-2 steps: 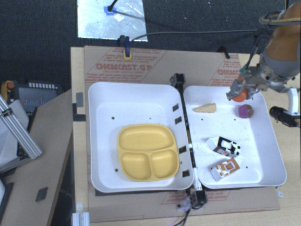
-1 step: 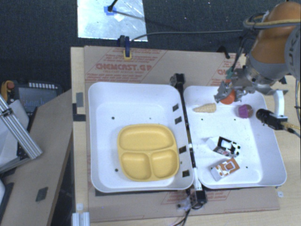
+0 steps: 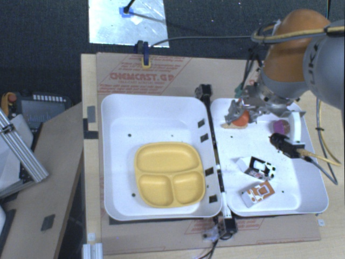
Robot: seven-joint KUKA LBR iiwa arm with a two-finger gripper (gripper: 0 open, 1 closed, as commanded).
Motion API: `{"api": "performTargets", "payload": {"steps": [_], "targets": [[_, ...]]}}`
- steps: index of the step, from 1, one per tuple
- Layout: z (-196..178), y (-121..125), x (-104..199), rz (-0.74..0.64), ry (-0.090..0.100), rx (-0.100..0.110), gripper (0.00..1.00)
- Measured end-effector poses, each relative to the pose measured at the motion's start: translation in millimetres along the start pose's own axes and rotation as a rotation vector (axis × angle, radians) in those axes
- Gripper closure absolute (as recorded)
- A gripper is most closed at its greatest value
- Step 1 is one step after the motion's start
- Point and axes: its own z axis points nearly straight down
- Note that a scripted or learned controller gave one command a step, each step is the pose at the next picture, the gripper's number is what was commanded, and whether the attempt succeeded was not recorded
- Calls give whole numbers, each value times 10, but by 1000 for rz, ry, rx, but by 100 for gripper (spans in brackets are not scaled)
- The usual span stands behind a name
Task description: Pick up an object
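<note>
Reaching in from 3 o'clock, the gripper [image 3: 239, 112] sits low over an orange object [image 3: 241, 120] at 11 o'clock in the right bin [image 3: 310, 198]. Whether it grasps the object, I cannot tell. A yellow 3-compartment tray [image 3: 168, 174] lies in the left bin [image 3: 116, 144].

floor: dark carpet [image 3: 43, 31] | foil sheet [image 3: 126, 14] taped down | bench: tan board [image 3: 178, 69] | left: aluminium rail [image 3: 21, 150]

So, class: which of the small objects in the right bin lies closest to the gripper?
The orange object, right at the gripper; the others lie farther off.
</note>
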Motion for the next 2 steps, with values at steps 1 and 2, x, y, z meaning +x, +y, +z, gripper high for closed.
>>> {"api": "performTargets", "payload": {"steps": [1, 2], "targets": [[120, -35, 545, 0, 0, -1, 100], [68, -172, 1151, -2, 2, 0, 100]]}}
